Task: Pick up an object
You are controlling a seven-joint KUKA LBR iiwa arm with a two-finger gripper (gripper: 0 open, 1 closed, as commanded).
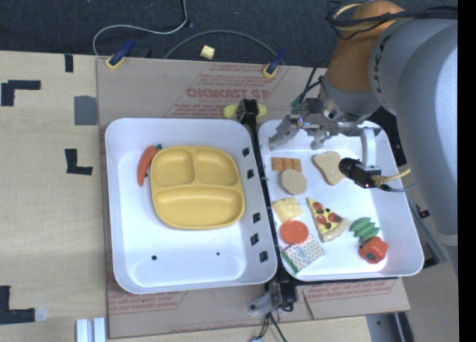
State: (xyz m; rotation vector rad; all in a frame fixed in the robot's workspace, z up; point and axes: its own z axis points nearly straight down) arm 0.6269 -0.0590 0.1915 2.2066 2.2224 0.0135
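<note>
Looking down, left to right:
Left bin (119, 184): yellow divided tray (198, 186) in the middle; carrot (145, 163) just beside the tray's left edge.
Right bin (405, 255): toy food pieces. Cracker (285, 163) above a round biscuit (293, 181); cheese square (286, 209), red slice (294, 232) and checkered piece (303, 254) below.
Centre right: bread slice (327, 167), pizza slice (326, 219).
Near corner: green piece (363, 226) touching the tomato (373, 249).
My gripper (306, 131): at the right bin's far edge, above the cracker and bread, fingers spread, nothing between them.
</note>
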